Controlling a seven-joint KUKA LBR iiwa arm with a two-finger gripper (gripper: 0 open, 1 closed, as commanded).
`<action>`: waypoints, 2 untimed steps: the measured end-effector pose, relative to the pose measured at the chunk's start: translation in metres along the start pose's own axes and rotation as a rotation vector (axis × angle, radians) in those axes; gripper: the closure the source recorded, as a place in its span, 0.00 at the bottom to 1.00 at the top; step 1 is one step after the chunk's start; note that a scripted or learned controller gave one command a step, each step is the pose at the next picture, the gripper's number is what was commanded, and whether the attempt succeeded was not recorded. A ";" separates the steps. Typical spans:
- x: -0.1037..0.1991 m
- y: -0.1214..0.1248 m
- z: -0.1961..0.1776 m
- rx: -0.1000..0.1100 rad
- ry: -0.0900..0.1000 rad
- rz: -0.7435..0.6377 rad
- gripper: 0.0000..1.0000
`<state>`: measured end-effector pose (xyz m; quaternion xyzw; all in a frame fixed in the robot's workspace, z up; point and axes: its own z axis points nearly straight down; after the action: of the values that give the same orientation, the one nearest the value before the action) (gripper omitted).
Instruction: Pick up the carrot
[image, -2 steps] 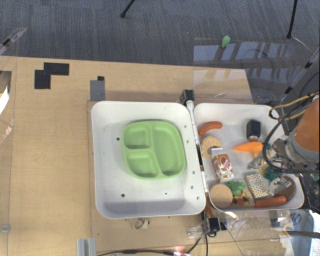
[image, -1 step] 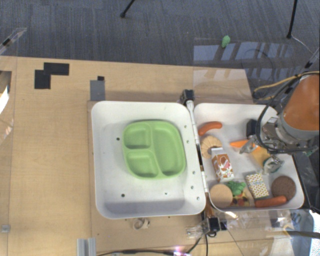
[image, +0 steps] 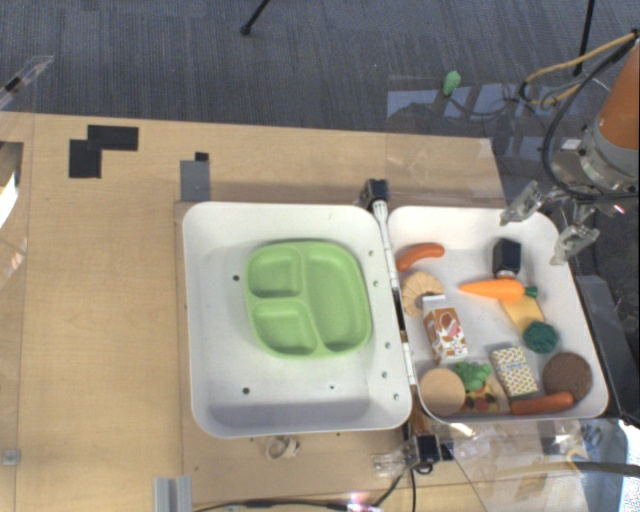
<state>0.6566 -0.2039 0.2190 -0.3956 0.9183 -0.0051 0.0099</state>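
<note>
Carrot's the orange tapered plastic one with a green top (image: 494, 290), lying flat in the right shallow white bin (image: 590, 330). From my seat it's below and left of the jaws (image: 548, 222), well apart from them. Jaws look spread, nothing between them, hovering over that bin's far right corner. A small black block (image: 507, 256) sits between jaws and carrot.

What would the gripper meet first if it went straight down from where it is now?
Probably the far right corner rim of the right bin, not the carrot, which lies nearer the camera and further left. Depth is unclear from this view.
</note>
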 end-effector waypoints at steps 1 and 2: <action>0.060 0.063 0.087 -0.017 0.010 -0.004 0.00; 0.074 0.078 0.128 -0.006 0.003 -0.169 0.00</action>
<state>0.5517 -0.2046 0.0887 -0.4717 0.8817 -0.0037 0.0067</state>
